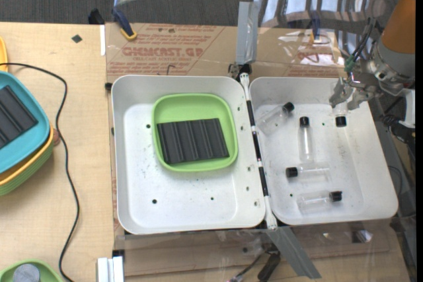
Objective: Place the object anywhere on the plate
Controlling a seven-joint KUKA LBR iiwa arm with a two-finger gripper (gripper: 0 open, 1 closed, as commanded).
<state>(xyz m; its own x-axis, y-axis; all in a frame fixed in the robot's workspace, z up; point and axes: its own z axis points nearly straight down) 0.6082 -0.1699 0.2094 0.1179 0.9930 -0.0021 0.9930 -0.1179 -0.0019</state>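
over the right bin's [383,205] far corner the gripper [344,101] hangs, fingers too blurred to tell; clear tubes [306,142] lie below, green plate [195,133] sits in left bin [132,201]

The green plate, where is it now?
The green plate lies in the left bin, toward its back right part, with a dark ribbed mat on it, near the divider beside the right bin.

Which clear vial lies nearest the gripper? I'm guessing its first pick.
The vial in the right bin's far right corner, just below the gripper; the others lie farther left or nearer the camera.
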